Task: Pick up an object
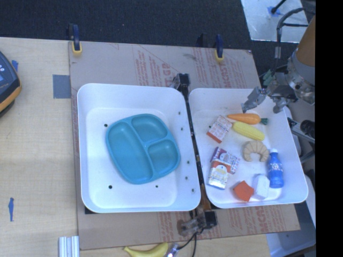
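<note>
- Bench (37,159): light wood, lying under a brown cardboard sheet (134,63) that is being pinned at its far edge by two blue clamps.
- Left bin (91,98): white and shallow, sitting beside the right bin and holding one item.
- Right bin (203,103): white, sitting slightly askew and carrying all the small goods.
- Blue divided plate (142,148): three compartments, lying flat in the middle of the left bin.
- Arm: reaching in from the right edge, hanging above the far right corner of the right bin.
- Gripper (265,100): two grey fingers standing apart with open air between them, gripping nothing, hovering just beyond the carrot.
- Blue bottle (275,169): white cap, lying near the right wall.
- Corn cob (247,131): yellow, lying just beside the carrot.
- Croissant (255,151): tan, resting between corn and bottle.
- Carrot (244,118): orange, lying across the far part of the bin.
- Two printed cartons (221,166): lying together mid-bin.
- Small red-and-white packet (218,129): lying left of the corn.
- Orange block (244,191): sitting at the near edge, touching a white block (262,186).
- Banana (146,249): lying on the bench at the near edge.
</note>
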Motion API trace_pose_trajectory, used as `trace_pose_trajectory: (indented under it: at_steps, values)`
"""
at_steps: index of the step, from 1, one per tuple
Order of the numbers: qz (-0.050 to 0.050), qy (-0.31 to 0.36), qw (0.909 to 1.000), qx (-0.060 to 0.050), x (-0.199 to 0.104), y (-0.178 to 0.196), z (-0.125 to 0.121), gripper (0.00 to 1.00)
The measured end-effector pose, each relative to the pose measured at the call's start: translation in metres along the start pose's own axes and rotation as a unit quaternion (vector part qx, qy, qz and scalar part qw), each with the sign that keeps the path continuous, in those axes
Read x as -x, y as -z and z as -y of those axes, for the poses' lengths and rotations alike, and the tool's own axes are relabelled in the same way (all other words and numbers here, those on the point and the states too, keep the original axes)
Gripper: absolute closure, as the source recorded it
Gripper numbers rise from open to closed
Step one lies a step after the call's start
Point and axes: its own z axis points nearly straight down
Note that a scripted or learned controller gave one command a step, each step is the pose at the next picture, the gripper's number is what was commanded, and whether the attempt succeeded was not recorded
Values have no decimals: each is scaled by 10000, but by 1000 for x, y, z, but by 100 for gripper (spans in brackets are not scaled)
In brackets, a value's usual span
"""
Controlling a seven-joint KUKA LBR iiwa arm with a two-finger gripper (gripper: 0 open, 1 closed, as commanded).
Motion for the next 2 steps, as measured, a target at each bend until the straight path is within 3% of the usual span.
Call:
trace_pose_trajectory:
  at_steps: [1, 2]
  values:
    - [5, 3, 10000, 14, 40, -159, 11, 0]
    - [-4, -3, 10000, 4, 7, -169, -58, 0]
